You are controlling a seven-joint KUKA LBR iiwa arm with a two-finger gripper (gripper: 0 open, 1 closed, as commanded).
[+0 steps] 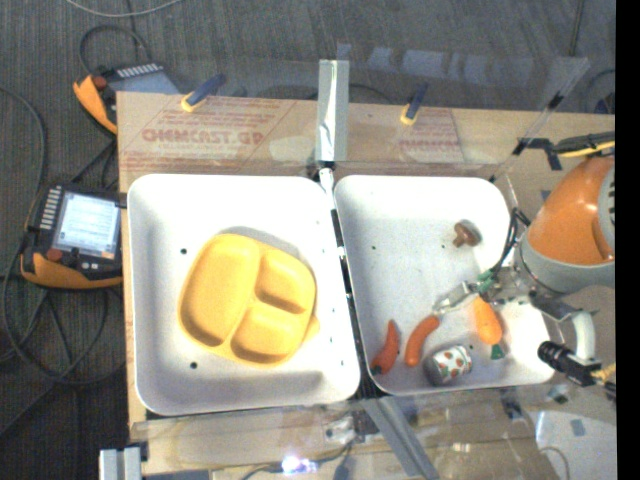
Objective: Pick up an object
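Tray was yellow; bins white; peppers orange-red; carrot orange; can grey, red-spotted; knob brown.

Dark grey carpet covers the floor far beyond the claw, crossed by black cables. A brown cardboard sheet lies on the bench past the bins. Far across from the claw, a handheld pendant with a lit screen rests on the carpet.

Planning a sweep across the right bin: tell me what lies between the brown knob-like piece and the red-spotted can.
In the camera view, bare white bin floor separates the brown piece from the spotted can; only the gripper sits near that line.
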